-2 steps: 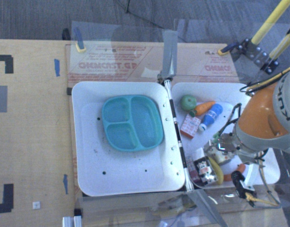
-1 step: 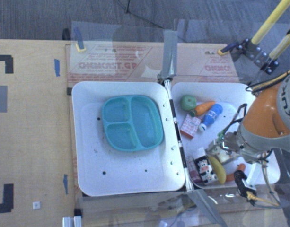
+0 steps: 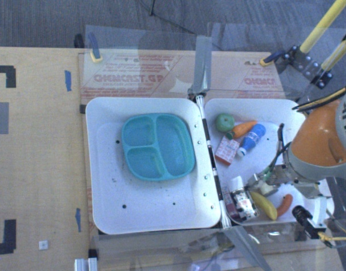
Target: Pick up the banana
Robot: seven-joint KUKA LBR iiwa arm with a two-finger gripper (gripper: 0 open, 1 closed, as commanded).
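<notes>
The yellow banana [image 3: 265, 205] lies in the right bin [image 3: 285, 109] near its front edge, between a small dark can [image 3: 243, 202] and a red sausage-like item [image 3: 284, 204]. My gripper [image 3: 265, 180] hangs low just above and behind the banana's upper end, below the arm's orange band [image 3: 319, 140]. The wrist body hides the gripper's tip, and nothing shows in its grasp.
Further back in the right bin are a green apple [image 3: 224, 122], a carrot [image 3: 244, 130], a blue bottle [image 3: 252, 139], a red-and-white box [image 3: 227, 149] and a small white item [image 3: 236, 183]. A teal divided plate [image 3: 158, 147] lies in the left bin [image 3: 99, 168].
</notes>
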